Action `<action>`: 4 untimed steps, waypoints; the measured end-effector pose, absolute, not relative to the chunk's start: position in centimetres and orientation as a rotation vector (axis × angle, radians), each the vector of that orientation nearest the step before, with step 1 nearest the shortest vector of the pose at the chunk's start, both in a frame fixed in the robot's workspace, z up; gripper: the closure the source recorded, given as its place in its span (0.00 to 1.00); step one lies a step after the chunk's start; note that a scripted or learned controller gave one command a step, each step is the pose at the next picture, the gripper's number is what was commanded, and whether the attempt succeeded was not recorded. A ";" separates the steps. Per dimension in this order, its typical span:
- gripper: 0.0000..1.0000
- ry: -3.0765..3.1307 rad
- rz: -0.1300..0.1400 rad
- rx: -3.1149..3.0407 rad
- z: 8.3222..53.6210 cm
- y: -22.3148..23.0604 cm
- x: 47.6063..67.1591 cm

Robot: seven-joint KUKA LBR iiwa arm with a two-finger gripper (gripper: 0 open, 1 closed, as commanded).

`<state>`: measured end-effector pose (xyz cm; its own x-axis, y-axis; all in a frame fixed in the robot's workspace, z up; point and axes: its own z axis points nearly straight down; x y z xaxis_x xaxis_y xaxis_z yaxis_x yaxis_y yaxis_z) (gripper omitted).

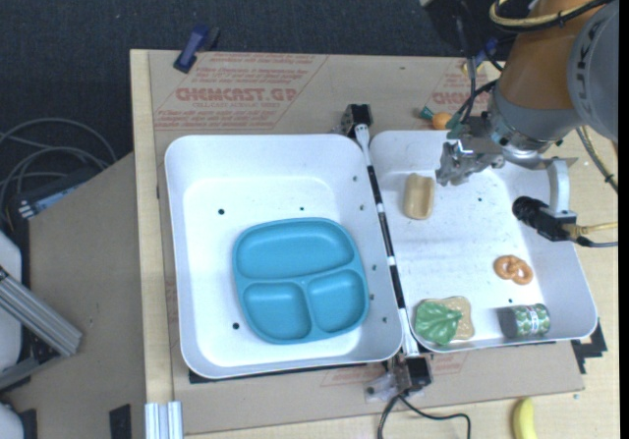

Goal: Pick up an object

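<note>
While end effector [454, 170] hovers in right bin [560, 260], finger state unclear, tan bread-like piece [419, 196] lies just beside it, below-left. Prob. light, soft; grip across short sides.

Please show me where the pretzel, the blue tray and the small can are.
pretzel [512, 269]: camera view, on its middle twist.
blue tray [295, 252]: camera view, on the floor of its large compartment.
small can [525, 320]: camera view, on its side wall.
</note>
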<state>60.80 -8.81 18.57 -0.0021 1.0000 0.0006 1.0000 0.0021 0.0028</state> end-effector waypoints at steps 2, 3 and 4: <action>0.00 2.225 -0.005 2.225 9.1 -9.1 63.4; 0.00 2.221 -0.002 2.223 8.5 -9.8 63.8; 0.00 2.223 -0.002 2.222 8.5 -9.4 63.4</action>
